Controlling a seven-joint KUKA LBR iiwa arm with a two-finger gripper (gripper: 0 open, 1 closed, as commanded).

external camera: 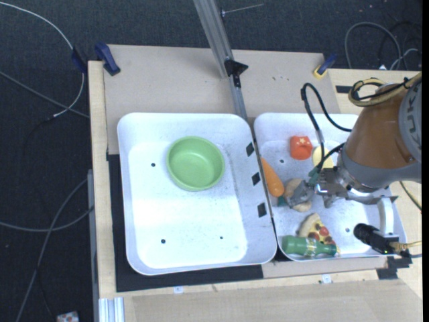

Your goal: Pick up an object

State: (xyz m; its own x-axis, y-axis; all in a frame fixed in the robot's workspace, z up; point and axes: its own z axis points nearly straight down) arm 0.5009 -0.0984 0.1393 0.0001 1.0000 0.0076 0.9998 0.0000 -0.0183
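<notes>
Two shallow white plastic bins side by side: left bin point(141, 247) with round green plastic bowl point(195, 162), right bin point(273, 127) with the small clutter. Grey arm with orange band point(382, 139) reaching in from right, low over right bin. Two-finger gripper point(303, 194) down among items, just beside tan lumpy toy piece point(293, 188); jaw spread impossible to tell, nothing visibly held. Nearby: orange carrot-shaped toy point(271, 177), red-orange block point(301, 147), green bottle-like toy point(307, 247), pizza-slice toy point(314, 227). Step in hand, probably: descent onto a target, before any lift. Next: close squarely on one item, then raise straight up.
</notes>
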